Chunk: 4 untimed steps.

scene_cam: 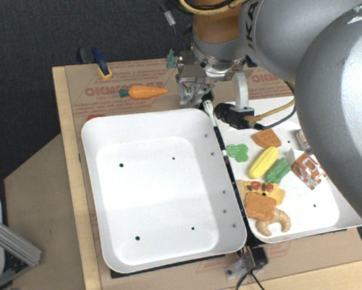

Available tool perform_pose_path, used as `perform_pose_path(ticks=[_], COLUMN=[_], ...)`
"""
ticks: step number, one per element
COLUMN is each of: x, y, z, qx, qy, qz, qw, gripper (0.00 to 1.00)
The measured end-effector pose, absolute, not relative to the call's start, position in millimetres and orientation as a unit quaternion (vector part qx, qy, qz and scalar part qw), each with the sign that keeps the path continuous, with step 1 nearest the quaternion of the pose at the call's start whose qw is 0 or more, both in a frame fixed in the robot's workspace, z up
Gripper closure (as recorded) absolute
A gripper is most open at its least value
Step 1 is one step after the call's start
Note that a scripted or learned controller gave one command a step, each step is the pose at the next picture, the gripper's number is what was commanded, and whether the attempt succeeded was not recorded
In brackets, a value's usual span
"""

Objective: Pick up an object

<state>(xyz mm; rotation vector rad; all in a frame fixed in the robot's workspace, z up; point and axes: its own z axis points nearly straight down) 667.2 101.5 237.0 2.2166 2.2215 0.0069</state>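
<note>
My gripper (pixel 193 96) hangs over the bench just beyond the far right corner of the left bin (pixel 154 198). An orange toy carrot (pixel 144 91) lies on the bench to the gripper's left, outside both bins. The right bin (pixel 318 215) holds several toy foods: a green leaf piece (pixel 236 152), a yellow corn cob (pixel 263 161), a green pepper (pixel 277 171), an orange cracker (pixel 267 139), an orange bread slice (pixel 261 205), a croissant (pixel 273 223) and a red and white box (pixel 308 170). I see nothing between the gripper's fingers.
The grey arm covers the right bin's far right part. A blue and yellow clamp (pixel 101 63) sits at the bench's far left edge. The divider between the two bins (pixel 224 162) runs straight down from the gripper.
</note>
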Motion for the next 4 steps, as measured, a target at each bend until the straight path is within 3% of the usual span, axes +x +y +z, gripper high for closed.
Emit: perform_pose_path(ticks=[1, 2, 3, 4], x=[666.3, 666.3, 666.3, 667.1], y=[165, 56, 141, 137], z=[258, 240, 243, 254], qx=[0.705, 0.711, 0.705, 0.706], qy=[0.709, 0.703, 0.709, 0.708], qz=[0.0029, -0.0026, 0.0019, 0.0024], qw=[0.000, 0.000, 0.001, 0.002], gripper=[1.00, 1.00, 1.00, 1.00])
